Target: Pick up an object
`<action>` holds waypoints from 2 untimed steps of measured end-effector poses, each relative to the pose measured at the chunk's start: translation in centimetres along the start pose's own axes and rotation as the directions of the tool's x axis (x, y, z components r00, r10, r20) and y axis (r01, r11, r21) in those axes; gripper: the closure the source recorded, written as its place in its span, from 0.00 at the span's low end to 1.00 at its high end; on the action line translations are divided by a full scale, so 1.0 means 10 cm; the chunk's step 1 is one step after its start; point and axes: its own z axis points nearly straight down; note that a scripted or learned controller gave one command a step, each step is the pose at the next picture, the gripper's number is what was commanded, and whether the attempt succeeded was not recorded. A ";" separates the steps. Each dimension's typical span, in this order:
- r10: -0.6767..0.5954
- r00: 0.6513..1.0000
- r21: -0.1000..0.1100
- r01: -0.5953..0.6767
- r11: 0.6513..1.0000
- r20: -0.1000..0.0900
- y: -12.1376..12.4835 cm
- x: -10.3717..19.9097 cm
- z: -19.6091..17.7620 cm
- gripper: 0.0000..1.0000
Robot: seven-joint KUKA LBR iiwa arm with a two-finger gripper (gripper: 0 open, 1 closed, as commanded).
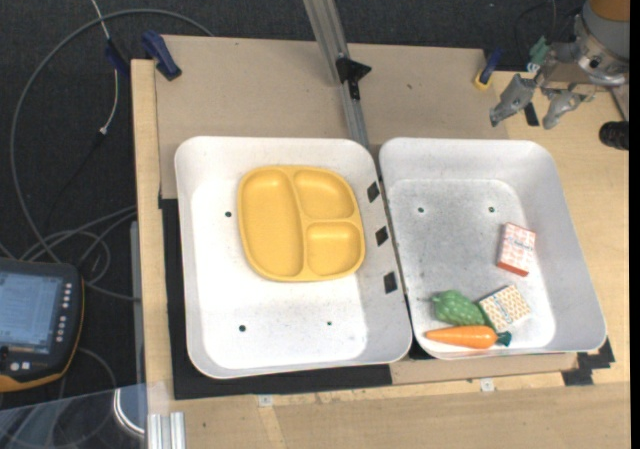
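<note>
Two bins (pixel 200 267), pincer (pixel 529 106) spread, unladen

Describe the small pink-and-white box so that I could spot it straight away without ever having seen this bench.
Look at the right-hand white bin, the one without the yellow divided plate. Along its right side, apart from the cluster at the bottom edge, lies the small pink-and-white box. Unlike the checkered box, green toy vegetable and toy carrot below, it lies alone and is plain pink and white.
</note>
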 end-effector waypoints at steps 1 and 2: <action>0.000 1.000 0.000 0.000 1.000 0.001 0.00 0.00 0.00 0.00; 0.001 1.000 0.004 -0.001 1.000 -0.001 -0.03 0.00 0.42 0.00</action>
